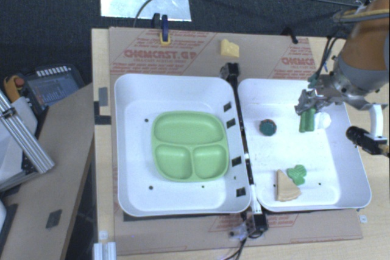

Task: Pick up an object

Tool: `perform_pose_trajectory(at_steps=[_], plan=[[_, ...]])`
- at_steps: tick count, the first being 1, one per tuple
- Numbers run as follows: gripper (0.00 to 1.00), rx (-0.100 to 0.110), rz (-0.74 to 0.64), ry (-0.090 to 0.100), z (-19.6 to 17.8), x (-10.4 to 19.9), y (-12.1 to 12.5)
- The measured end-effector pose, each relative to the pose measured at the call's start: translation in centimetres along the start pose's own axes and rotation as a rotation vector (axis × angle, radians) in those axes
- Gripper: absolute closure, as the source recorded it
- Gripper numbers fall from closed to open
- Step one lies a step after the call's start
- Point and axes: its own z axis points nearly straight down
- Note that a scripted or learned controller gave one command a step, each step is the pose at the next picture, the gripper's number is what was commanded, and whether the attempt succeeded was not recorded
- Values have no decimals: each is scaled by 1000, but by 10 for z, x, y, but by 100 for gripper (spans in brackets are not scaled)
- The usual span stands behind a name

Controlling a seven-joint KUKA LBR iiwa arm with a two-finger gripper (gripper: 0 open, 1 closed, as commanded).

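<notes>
Over the right bin (350, 189), near its far right corner, the end effector (309, 108) is hanging from the grey and orange arm (365, 45), which is reaching in from the right and running out of the picture at the edge. A green, upright bar-shaped object (306, 119) is sitting directly below the metal fingers and seems to be caught between them, though the fingertips are blending into the wrist hardware and I cannot tell for certain whether they are closing on it or merely standing over it. Something small and pale (322, 121) is lying just beside the green bar, partly hidden by it and too washed out against the white floor to identify.

Elsewhere in the right bin, a dark teal round object (267, 127) is resting near the divider between the bins, well apart from the end effector. At the near side, a tan wedge (286, 186) is lying with a small green lumpy piece (297, 174) touching its upper edge.

The left bin (131, 100) is holding a light green compartment tray (189, 145) lying flat in its middle. Behind the bins, a small yellow block (230, 48) is sitting on the brown cardboard covering the tabletop (73, 131).
</notes>
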Motion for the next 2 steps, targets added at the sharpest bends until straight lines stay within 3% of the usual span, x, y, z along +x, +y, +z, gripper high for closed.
perform_pose_trajectory(at_steps=[1, 2], plan=[[100, 1, -1, 0, -54, 0, 2], [100, 7, -4, 3, -37, 54, -3]])
